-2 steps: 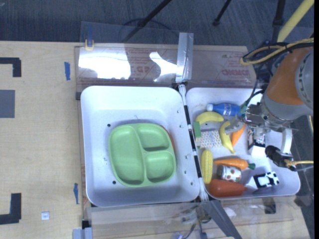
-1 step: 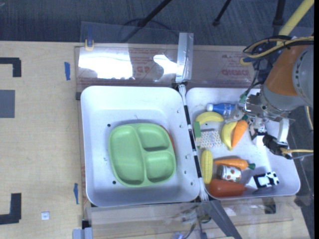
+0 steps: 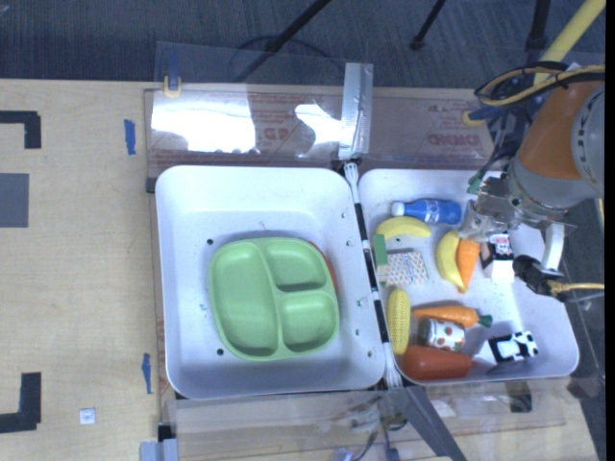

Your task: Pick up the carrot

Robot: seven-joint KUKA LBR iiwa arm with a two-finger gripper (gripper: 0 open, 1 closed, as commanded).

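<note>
Even, fairly bright overhead light. Strong white glare on the clear panel (image 3: 252, 123) behind the left bin (image 3: 183, 209). Shadows soft and faint. Focus slightly soft throughout; floor (image 3: 192, 8) beyond the counter (image 3: 77, 257) dim.

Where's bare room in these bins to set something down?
Free: the white floor of the left bin around the green divided plate, widest along its back edge, and the plate's compartments. Crowded: the right bin, packed with carrots, bananas, corn, bottle.
</note>
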